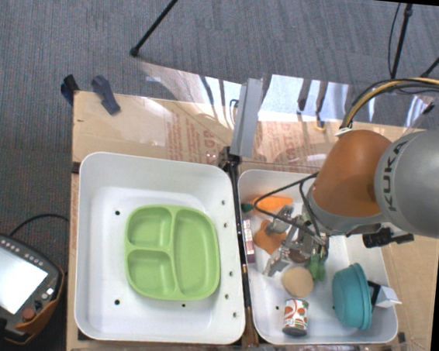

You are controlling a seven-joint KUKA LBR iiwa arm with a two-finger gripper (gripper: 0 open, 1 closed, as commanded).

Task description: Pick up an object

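Left bin (101, 189) holds a green divided plate (172, 252) — handheld screen (7, 281) on the floor.

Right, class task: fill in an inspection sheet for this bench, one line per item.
Surface: two shallow white bins side by side.
Job's things: tan egg-shaped object, small printed can, teal plastic bowl, orange flat piece in right bin.
Clutter: green divided plastic tray in left bin.
End effector: low over right bin, above the egg shape.
Cables: yellow-black hose on arm.
Surroundings: grey carpet, handheld pendant.
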